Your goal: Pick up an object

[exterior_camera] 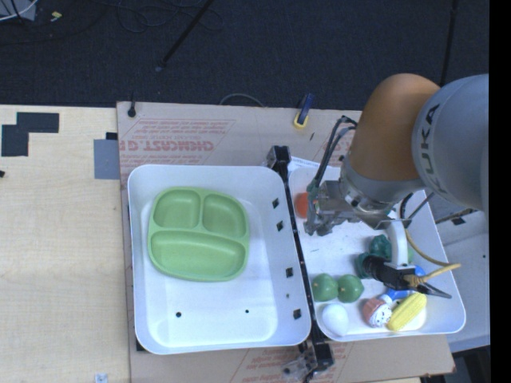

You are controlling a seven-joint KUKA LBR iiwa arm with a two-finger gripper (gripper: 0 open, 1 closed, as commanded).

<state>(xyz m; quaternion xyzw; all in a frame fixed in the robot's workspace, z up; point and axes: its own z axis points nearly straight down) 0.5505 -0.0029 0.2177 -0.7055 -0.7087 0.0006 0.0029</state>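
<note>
Gripper (318,220) low in the right bin (447,309), its metal blurred — open or closed, I cannot tell. Red object (301,204) just beside it at the divider, partly hidden. Green balls (336,287), egg (334,318) and corn (406,311) nearer front; green plate (198,234) in left bin (207,325).

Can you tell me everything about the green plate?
The green plate looks like smooth, light green plastic, shaped like a rounded square. It has three sections: two small ones at the far side and one long one nearer the camera. It lies flat in the left white bin, toward its far left part.
</note>
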